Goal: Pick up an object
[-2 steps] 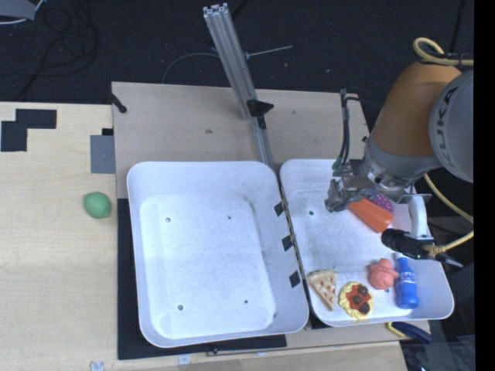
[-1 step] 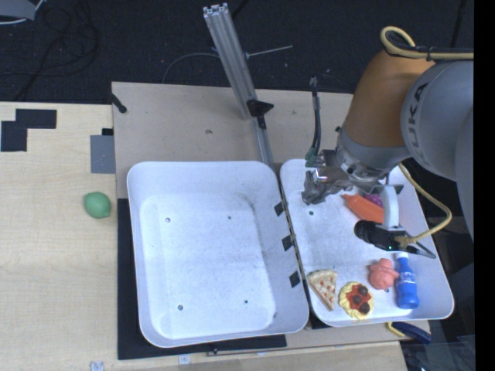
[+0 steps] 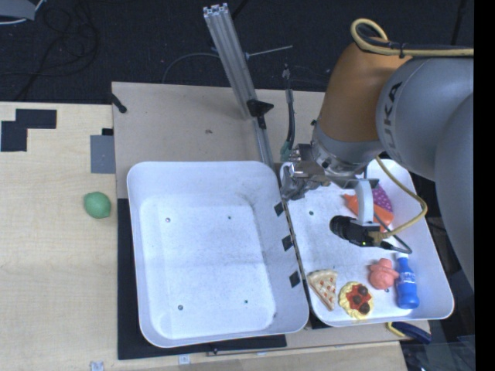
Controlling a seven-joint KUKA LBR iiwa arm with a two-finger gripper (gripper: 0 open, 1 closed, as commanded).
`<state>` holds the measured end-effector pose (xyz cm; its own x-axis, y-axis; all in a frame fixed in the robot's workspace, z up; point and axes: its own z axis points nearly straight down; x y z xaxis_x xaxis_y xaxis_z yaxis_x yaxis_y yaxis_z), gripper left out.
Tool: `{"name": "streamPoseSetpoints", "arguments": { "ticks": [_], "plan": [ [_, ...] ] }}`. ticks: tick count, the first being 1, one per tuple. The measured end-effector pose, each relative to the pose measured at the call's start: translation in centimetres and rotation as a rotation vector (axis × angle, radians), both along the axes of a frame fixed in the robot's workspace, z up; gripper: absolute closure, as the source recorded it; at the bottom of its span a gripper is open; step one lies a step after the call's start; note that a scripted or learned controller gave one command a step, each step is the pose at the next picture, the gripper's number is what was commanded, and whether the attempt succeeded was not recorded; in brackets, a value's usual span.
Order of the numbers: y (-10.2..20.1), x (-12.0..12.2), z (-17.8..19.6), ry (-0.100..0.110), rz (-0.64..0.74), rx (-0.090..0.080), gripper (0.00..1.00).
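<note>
Fingers (image 3: 292,178): grip unreadable, at right bin (image 3: 319,242) corner | bin holds pizza slice (image 3: 324,287), blue bottle (image 3: 407,283)

My arm (image 3: 433,114) grey, orange band (image 3: 352,91) above wrist. Both bins white with faint grey speckle: left bin (image 3: 201,246), right bin (image 3: 321,234). In right bin: orange piece (image 3: 359,205), purple piece (image 3: 383,199), pink lump (image 3: 381,273), blue bottle (image 3: 407,284), tan wedge (image 3: 323,287) dotted red, round piece (image 3: 356,299) red and yellow with dark spots. Green ball (image 3: 97,205) on pale wood bench (image 3: 46,284). Black mat (image 3: 126,315) under bins. Grey patch (image 3: 101,153) and black shapes (image 3: 27,126) on bench.
</note>
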<state>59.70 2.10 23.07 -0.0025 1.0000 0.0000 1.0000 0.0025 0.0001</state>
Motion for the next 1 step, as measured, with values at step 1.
{"name": "streamPoseSetpoints", "arguments": {
  "ticks": [1],
  "plan": [
    [5.56,-0.26,-0.91,0.002,0.001,0.001,1.00]
  ]
}}
